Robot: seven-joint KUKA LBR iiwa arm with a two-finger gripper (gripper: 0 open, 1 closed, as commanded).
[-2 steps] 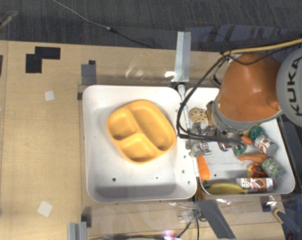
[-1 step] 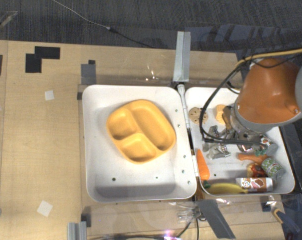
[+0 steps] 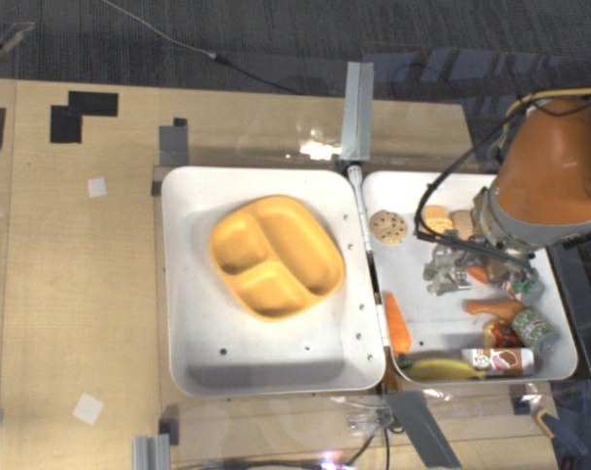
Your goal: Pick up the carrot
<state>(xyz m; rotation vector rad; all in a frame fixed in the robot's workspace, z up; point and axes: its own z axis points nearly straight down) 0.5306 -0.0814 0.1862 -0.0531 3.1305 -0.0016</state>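
I can't tell the jaw state. The gripper points down in the middle of the right bin; the arm bulks in from the frame's right edge. The carrot lies against the bin's left wall, above the banana, apart from the gripper. A cookie sits upper left.

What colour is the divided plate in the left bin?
The divided plastic plate is yellow-orange, plain with no pattern; the camera view shows it well.
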